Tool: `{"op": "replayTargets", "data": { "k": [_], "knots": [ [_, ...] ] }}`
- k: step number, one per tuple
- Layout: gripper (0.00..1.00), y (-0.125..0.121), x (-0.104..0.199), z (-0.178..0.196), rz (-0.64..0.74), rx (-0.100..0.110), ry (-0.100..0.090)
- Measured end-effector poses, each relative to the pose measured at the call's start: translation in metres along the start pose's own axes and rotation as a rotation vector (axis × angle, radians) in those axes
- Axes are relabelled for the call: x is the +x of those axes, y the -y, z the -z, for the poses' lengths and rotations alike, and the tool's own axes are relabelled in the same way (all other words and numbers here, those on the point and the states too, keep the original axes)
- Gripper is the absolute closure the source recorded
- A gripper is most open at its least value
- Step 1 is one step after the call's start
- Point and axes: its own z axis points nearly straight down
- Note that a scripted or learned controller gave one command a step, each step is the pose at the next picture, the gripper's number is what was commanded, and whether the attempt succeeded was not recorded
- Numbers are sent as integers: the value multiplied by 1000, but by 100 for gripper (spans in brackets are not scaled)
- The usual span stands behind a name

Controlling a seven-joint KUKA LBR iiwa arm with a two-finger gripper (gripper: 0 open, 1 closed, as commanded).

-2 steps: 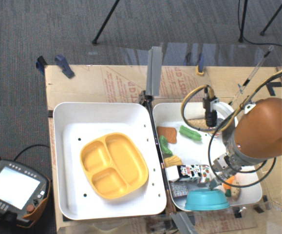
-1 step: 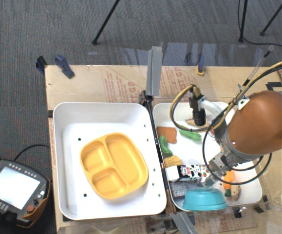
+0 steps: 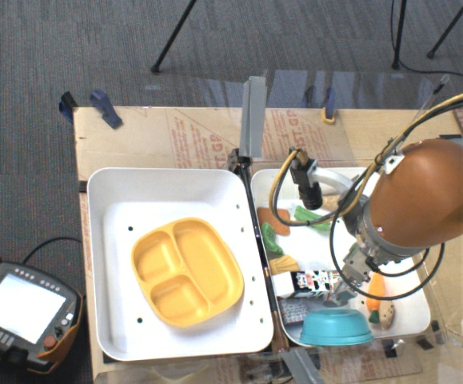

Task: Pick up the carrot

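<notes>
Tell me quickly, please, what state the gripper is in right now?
Gripper: cannot be told; it sits low in the right bin, beside the carrot.

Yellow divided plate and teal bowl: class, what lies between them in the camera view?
In the camera view, the two bins' adjoining rims lie between the yellow divided plate and the teal bowl.

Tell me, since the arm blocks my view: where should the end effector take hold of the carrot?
Probably by its exposed orange body, from above. The carrot lies in the right bin, close to that bin's right wall, partly under the arm, with the teal bowl beside it, so side approaches look crowded.
</notes>
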Motion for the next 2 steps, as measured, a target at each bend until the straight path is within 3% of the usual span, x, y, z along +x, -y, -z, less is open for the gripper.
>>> {"op": "replayTargets", "data": {
  "k": [1,2],
  "knots": [
    [100,-34,41,146,122,4,-8],
    [100,-49,110,291,336,4,-10]
  ]
}}
